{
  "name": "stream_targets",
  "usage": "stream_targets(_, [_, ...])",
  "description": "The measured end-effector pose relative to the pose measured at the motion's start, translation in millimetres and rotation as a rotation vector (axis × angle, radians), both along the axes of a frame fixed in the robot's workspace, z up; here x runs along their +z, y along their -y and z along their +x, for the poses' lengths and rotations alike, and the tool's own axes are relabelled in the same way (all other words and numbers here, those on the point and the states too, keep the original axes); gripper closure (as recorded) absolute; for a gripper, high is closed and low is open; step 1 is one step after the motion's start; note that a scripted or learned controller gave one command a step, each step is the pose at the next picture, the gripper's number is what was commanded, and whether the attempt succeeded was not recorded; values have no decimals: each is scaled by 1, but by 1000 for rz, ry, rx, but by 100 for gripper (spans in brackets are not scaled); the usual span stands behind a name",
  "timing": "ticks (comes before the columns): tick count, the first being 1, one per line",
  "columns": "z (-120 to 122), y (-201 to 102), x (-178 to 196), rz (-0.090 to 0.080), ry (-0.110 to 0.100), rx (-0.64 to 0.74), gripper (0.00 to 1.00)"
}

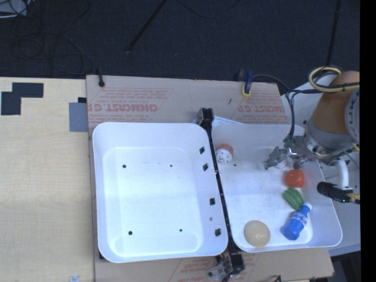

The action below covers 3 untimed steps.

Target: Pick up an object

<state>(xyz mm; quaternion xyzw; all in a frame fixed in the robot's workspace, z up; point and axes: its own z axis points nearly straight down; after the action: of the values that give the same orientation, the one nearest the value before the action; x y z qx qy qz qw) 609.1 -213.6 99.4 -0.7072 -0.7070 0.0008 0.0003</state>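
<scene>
Five objects in right bin (235,184), claw (282,155) above red ball (295,178)

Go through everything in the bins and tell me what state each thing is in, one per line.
gripper: over the right bin, holding nothing
red ball: resting loose
green object: lying flat
blue bottle: on its side
beige ball: resting near the front wall
small white-and-orange object: against the divider

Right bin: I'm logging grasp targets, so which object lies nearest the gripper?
The red tomato-like object, just below the gripper; the others lie farther off.
</scene>
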Motion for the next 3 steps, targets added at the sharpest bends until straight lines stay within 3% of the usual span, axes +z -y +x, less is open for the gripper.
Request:
stream_targets(1, [-99,0,26,4,-7,-3,0])
stream_targets(2, [-136,-1,31,3,-4,-1,0])
stream_targets(3, [-134,1,41,3,-2,-8,100])
